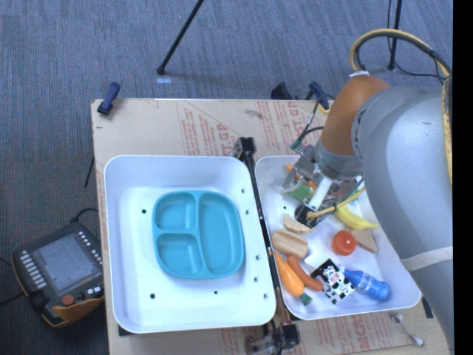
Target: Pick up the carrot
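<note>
The pincer [310, 198], its grip state impossible to tell, hangs over the right bin [408, 287], the carrot [290, 275] lying unheld below and left of it among toy food.

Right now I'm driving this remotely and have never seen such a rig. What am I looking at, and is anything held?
One camera looks down at a slant on a bench with two white bins. The grey arm with an orange band reaches in from the right; its gripper hangs over the right bin. Nothing is visibly held. That bin holds the carrot, a banana, a red ball and a blue bottle. The left bin holds a blue divided plate.
</note>
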### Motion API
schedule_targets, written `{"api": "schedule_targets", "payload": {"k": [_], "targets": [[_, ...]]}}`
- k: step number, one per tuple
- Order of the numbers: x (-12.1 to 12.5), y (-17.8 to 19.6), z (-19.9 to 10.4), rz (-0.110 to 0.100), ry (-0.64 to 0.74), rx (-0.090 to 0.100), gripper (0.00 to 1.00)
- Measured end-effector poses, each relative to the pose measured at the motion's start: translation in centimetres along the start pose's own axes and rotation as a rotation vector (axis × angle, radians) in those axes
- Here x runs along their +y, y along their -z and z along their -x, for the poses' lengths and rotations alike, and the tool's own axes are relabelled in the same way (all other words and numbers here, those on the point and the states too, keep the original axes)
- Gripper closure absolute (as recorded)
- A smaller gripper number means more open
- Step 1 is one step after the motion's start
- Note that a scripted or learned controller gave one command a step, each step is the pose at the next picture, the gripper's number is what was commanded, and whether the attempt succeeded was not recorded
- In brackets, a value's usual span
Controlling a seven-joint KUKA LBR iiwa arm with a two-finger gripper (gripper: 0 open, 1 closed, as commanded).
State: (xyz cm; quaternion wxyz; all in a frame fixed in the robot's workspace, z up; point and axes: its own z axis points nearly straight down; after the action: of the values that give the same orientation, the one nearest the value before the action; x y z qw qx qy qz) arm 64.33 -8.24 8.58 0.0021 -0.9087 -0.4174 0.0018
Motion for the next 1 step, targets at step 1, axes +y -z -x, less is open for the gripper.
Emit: {"api": "schedule_targets", "payload": {"k": [1], "targets": [[-0.07,0.8,0.01,-0.006,0.005,-0.003,1.0]]}}
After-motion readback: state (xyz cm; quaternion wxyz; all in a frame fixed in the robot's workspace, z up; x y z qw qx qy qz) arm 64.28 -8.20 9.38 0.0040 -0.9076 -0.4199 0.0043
